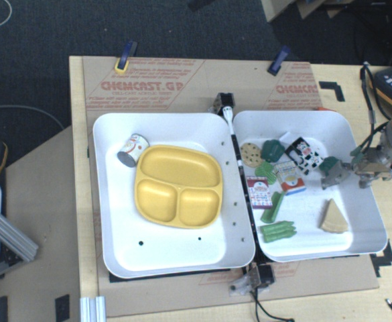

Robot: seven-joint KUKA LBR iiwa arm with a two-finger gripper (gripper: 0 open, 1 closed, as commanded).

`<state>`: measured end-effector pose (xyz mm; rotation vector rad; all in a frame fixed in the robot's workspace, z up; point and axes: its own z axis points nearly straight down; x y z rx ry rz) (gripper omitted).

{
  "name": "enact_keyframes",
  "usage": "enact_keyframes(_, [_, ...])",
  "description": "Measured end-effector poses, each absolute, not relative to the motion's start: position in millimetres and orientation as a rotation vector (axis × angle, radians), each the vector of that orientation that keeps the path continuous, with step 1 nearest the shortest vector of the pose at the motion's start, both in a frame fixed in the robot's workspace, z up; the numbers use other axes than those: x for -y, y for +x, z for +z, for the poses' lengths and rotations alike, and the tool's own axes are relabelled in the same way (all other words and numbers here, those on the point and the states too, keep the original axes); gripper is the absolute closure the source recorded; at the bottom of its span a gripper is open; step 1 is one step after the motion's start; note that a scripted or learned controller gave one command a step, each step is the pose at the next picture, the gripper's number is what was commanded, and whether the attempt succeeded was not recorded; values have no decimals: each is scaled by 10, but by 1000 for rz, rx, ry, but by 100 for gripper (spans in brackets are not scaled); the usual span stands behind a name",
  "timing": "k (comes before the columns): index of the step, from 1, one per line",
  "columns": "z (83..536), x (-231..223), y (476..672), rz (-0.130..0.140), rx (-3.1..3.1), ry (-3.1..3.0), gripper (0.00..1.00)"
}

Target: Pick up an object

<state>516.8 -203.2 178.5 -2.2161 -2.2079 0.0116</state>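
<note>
My gripper [332, 173] reaches in from the right and hangs over the right part of the right bin [364, 210]. A tan cheese wedge [333, 218] lies just below it in the picture. To its left lie a black-and-white spotted block [303, 154], a dark green piece [272, 150], a round cookie [250, 154], a red-and-white card [258, 192], a green pod [273, 208] and a green bean bundle [277, 230]. I see nothing held in the gripper.
The left bin [112, 200] holds a yellow divided plate [178, 185] and a small tipped can [132, 150] at its upper left. Both bins rest on a cardboard sheet [182, 82] fixed with clamps. Cables run at the right edge.
</note>
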Motion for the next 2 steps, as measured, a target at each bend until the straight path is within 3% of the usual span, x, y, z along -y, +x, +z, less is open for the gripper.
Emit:
enact_keyframes(1, [1862,2028,5202,0,2221,-2221,0])
enact_keyframes(2, [1415,2059,5251,3,2218,-2218,0])
